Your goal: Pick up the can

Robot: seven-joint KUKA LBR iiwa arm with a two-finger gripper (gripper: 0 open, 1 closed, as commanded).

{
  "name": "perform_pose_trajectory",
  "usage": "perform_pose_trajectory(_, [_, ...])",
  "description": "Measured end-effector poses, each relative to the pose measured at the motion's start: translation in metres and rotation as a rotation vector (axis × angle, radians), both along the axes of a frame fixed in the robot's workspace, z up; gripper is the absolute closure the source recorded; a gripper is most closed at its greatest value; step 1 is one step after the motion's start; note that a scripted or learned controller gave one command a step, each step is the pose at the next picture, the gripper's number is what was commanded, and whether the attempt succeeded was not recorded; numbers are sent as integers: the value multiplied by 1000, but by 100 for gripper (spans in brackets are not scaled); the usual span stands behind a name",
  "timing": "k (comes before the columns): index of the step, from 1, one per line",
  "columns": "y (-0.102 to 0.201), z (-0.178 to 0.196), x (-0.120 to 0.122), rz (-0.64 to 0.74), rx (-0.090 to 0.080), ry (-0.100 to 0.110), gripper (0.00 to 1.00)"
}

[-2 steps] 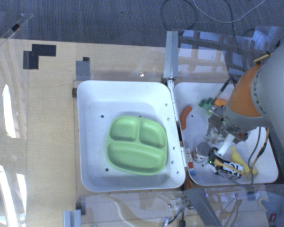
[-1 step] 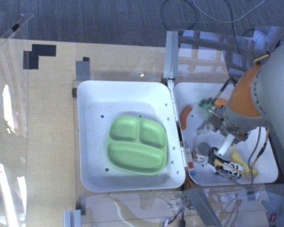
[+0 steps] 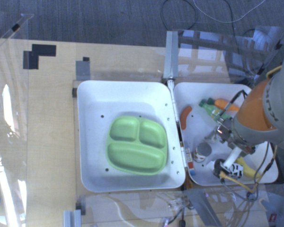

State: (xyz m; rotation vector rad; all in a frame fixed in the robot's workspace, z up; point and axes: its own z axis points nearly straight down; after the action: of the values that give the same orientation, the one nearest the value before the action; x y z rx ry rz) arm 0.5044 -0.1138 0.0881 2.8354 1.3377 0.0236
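Note:
The can (image 3: 203, 151) is a small grey cylinder standing upright near the front left of the right bin (image 3: 195, 96). My gripper (image 3: 218, 132) hangs over the middle of that bin, just behind and to the right of the can and apart from it. I see nothing held in it. The grey arm with its orange band (image 3: 253, 111) reaches in from the right and hides the bin's right part.
Behind the gripper lie a green bottle (image 3: 208, 107) and an orange carrot-like piece (image 3: 225, 104). A red sausage shape (image 3: 185, 116) rests by the bin's left wall. A green divided plate (image 3: 137, 144) sits in the left bin (image 3: 92, 126).

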Motion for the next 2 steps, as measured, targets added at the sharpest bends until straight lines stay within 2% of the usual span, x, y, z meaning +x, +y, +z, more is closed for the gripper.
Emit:
perform_pose_trajectory(1, [27,-1,37,-19,-3,3,0])
perform_pose_trajectory(2, [27,8,39,-10,-2,3,100])
